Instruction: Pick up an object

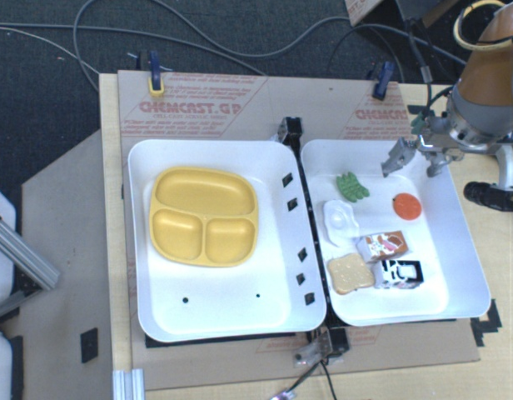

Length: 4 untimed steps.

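While the end effector (415, 158) hangs spread wide and unladen, the orange disc (407, 206) lies just below it.

1. The clear sheet (240, 107) laid over my surface carries red print reading "CHEMCAST GP" behind the left bin.
2. The same red print repeats behind the right bin, upside down.
3. Smaller red lines beside both are too fine to read.
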### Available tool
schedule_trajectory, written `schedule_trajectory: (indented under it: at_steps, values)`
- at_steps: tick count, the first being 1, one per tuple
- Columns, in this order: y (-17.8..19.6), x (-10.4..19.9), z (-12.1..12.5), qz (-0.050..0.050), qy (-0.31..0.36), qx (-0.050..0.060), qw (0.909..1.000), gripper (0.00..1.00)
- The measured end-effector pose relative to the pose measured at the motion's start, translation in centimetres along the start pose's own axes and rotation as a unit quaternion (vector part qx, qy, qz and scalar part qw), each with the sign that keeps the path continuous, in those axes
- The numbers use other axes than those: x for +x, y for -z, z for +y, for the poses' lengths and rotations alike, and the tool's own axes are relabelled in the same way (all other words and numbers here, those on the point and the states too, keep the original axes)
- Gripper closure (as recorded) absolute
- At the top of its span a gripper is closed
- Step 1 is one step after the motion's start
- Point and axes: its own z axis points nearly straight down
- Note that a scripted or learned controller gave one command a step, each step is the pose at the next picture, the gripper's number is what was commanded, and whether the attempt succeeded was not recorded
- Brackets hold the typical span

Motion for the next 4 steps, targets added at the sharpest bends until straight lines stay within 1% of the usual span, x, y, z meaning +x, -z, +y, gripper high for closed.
schedule_trajectory:
  at_steps: [1,2,3,4]
  values:
    - [-6.4,0.1,0.1,0.000,0.000,0.001,1.0000,0.00]
    - [-11.3,0.2,0.1,0.000,0.001,-0.001,1.0000,0.00]
    - [-9.8,0.1,0.3,-0.001,0.001,-0.005,1.0000,1.00]
    - [-4.5,0.1,1.5,-0.002,0.001,-0.006,1.0000,1.00]
